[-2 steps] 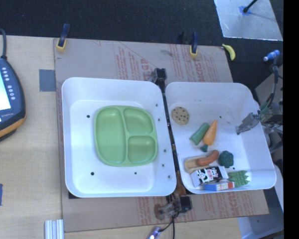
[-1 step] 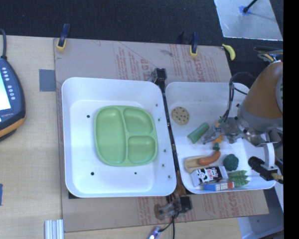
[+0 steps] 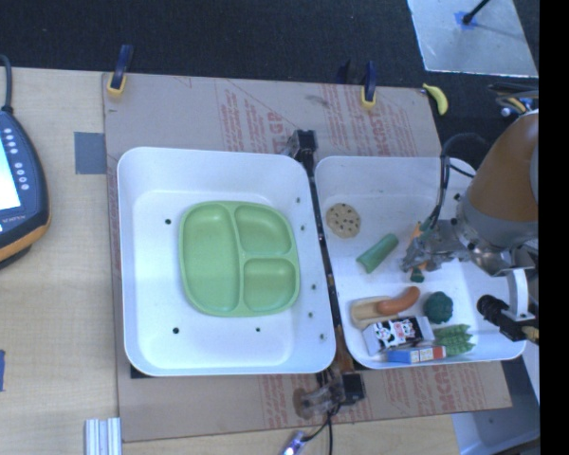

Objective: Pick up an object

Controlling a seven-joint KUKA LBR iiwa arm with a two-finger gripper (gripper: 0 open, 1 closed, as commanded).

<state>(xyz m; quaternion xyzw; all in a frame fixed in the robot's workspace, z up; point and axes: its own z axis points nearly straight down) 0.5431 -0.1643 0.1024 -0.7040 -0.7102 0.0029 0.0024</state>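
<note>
The right bin holds a round cookie, a green cylinder, a hot dog in a bun, a dark green lump, a small black-and-white carton, a green ridged piece and a marker-like stick. My gripper reaches down into this bin from the right, just right of the green cylinder and above the hot dog. Its tips sit low near the bin floor, around a small dark item I cannot make out.
The left bin holds a green divided tray. A teach pendant lies on the bench at far left. Clamps pin the cardboard sheet at the back edge.
</note>
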